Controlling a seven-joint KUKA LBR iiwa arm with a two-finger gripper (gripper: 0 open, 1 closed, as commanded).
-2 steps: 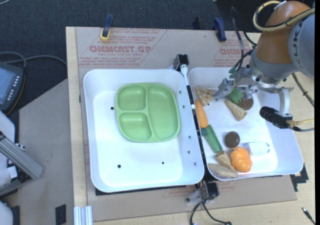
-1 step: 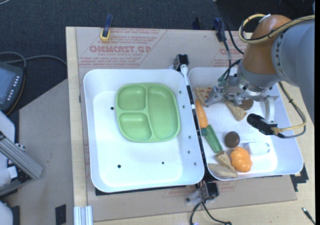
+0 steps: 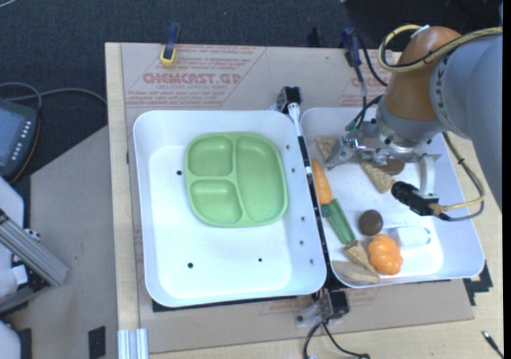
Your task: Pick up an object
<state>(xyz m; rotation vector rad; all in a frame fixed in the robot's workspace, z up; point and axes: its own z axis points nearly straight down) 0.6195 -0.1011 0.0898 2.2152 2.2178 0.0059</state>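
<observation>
Now the tool (image 3: 375,159) hangs low over the right bin (image 3: 455,262), above tan pieces at the back — whether it is open or closed, I cannot tell. Carrot (image 3: 321,181), brown ball (image 3: 370,222) and orange (image 3: 385,254) lie nearby — none held.

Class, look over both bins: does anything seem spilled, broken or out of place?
Nothing stands out. The green divided plate lies flat in the left bin; the toy foods, including a carrot, lie loose inside the right bin.
</observation>
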